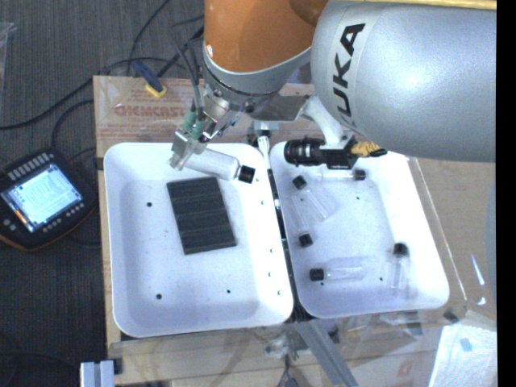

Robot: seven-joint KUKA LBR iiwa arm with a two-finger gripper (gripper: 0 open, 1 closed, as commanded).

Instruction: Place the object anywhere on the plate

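Camera view: the grey two-finger gripper [187, 145] hangs over the far edge of the left shallow white bin [129, 297].
Jaws: clamped on the capped-opposite end of a clear plastic vial with a black cap [219, 166], as far as the slanted view lets me judge; the vial juts out sideways from the jaws toward the bin divider.
Task's thing: that vial, lying nearly level, its black cap at the end farthest from the jaws.
Plate: a dark ribbed rectangular plate [201, 214] lies just below and slightly right of the jaws, on the left bin's floor.
Risk, slip: the grip looks to be at one end, so the long free end could lever the vial out of the jaws.
Risk, roll: a round vial let go on a ribbed plate may roll off the edge, likelier if dropped from height.
Risk, overhang: the capped end reaches past the plate's far corner; released here, it could land half off.
Other items: more clear vials with black caps [343, 272] lie in the right shallow white bin [427, 280], well away from the jaws.
Writing: "KUKA" in black on the grey arm [403, 63]; faded red lettering on the wooden board [137, 111] behind the jaws, unreadable.
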